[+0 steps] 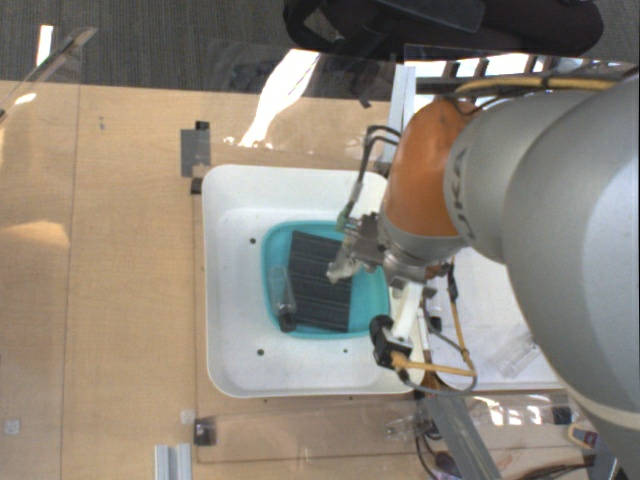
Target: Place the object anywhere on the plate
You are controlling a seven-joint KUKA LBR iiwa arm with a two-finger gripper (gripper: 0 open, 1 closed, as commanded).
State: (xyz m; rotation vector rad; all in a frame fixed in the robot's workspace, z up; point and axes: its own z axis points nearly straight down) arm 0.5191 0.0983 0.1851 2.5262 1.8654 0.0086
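While the gripper [343, 265], grip state unclear, hovers above, 1 dark ridged object [318, 281] lies on the teal plate [273, 258] in the left bin [232, 298].

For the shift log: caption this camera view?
Arm's gripper over dark ridged object lying on teal plate in white bin.

The arm [560, 218] is showing a smooth grey rounded casing with an orange band [420, 183] above the wrist. A silver metal flange [405, 253] is sitting below the band. Thin grey and yellow cables [440, 353] are looping alongside, ending at a black connector [381, 336].
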